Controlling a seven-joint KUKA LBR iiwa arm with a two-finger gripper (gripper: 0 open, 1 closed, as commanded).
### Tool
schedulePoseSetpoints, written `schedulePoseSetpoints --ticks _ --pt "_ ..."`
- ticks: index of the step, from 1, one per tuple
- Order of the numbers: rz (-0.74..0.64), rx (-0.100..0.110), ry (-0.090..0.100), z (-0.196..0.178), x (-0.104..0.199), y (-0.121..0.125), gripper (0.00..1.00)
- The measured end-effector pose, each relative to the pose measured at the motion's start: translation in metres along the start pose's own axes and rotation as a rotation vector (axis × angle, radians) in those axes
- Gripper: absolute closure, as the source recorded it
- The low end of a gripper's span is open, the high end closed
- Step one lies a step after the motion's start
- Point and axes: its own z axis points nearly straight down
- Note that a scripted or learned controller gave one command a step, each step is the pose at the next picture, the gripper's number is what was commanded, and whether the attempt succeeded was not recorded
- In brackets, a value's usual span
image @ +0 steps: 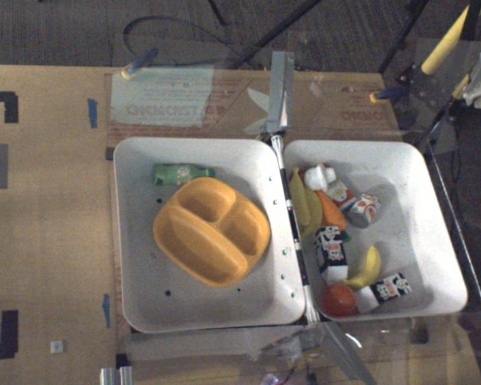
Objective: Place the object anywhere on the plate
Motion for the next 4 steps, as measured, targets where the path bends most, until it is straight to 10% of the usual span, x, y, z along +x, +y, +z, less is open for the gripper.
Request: schedulePoseSetpoints --ticks 1,2,4 --pt "-0.060 -0.004 0.006 -0.017 0.001 0.001 1.00" --pt "-0.060 -0.005 0.005 -0.017 0.002 0.001 0.00" --pt "-0.341 -0.014 0.004 0.164 0.002 0.016 0.00"
